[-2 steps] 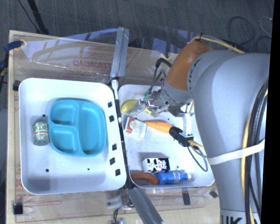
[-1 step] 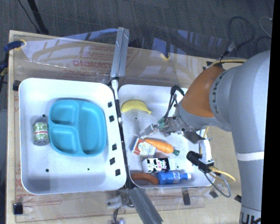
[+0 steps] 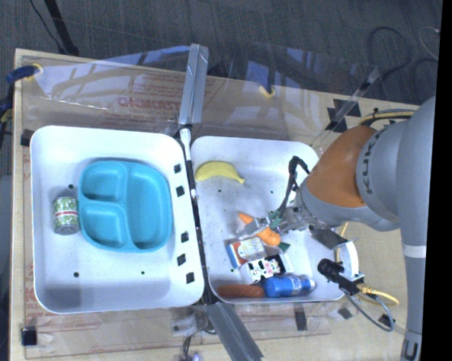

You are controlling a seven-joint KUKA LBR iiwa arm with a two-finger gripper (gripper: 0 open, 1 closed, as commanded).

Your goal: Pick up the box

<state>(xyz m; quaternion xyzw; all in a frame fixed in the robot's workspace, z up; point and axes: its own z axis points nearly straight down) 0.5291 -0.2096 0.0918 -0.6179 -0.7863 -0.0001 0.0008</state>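
A small box (image 3: 247, 250) with an orange and white face lies flat in the right bin (image 3: 235, 155), near its middle. A second small patterned carton (image 3: 266, 268) lies just below and right of it. My gripper (image 3: 275, 220) reaches down into the same bin from the right, just above and right of the box, over an orange carrot-like piece (image 3: 267, 235). The wrist and the clutter hide its tip. Nothing is visibly lifted off the bin floor.
A banana (image 3: 220, 172) lies at the right bin's upper left. A blue bottle (image 3: 288, 284) and a brown sausage-like item (image 3: 238, 291) sit along its front wall. The left bin (image 3: 44, 279) holds a blue divided plate (image 3: 125, 205) and a small can (image 3: 66, 213).
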